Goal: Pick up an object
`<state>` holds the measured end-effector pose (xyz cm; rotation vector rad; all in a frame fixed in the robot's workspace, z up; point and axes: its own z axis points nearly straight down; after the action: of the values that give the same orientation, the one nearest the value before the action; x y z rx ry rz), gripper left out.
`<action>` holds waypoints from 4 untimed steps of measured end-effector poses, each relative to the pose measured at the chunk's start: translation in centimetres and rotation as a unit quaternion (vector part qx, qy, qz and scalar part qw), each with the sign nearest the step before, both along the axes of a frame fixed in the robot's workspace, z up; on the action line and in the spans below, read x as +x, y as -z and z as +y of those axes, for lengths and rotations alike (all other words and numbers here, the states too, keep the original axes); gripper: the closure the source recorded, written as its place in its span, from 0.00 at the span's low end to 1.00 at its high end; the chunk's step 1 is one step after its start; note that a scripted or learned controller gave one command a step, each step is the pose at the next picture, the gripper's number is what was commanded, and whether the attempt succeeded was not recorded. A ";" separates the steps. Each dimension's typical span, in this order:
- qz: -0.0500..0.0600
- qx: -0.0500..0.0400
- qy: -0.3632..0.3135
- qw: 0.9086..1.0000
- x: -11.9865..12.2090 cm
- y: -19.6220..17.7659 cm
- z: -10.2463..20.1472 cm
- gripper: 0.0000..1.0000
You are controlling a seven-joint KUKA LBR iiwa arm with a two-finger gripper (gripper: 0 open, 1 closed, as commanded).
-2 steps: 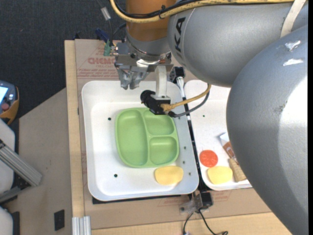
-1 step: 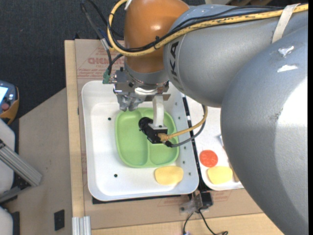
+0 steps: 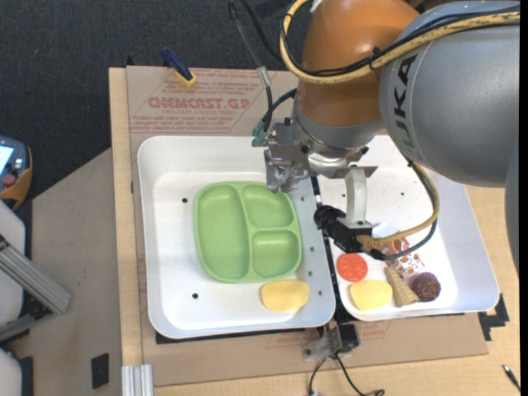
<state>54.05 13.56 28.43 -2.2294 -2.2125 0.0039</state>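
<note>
A green divided plate [image 3: 247, 231] lies in the left bin [image 3: 165, 221]. A pale yellow lump [image 3: 285, 295] sits just in front of it. The right bin [image 3: 470, 246] holds a red round piece [image 3: 352, 266], a yellow piece [image 3: 371, 294], a brown wedge [image 3: 402, 287], a dark maroon ball [image 3: 426, 285] and a small red-and-white packet [image 3: 410, 262], all bunched at its near left corner. My gripper [image 3: 280, 176] hangs over the plate's far right corner, close to the wall between the bins. The arm's bulk hides the far part of the right bin.
A brown cardboard sheet [image 3: 198, 101] lies behind the bins with a blue-and-yellow clip [image 3: 178, 66] on it. A black cable fitting [image 3: 338, 228] dangles from the wrist over the dividing wall between the bins.
</note>
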 end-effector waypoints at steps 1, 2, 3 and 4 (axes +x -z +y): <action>0.003 0.001 -0.008 1.000 -1.2 4.9 9.2 1.00; -0.003 0.001 -0.003 1.000 -3.5 -1.2 5.7 1.00; -0.004 0.002 -0.005 1.000 -5.2 -7.0 5.5 1.00; 0.005 -0.001 -0.005 1.000 -4.1 6.4 9.0 1.00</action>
<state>49.99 22.60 22.02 -2.2139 -2.2206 0.0182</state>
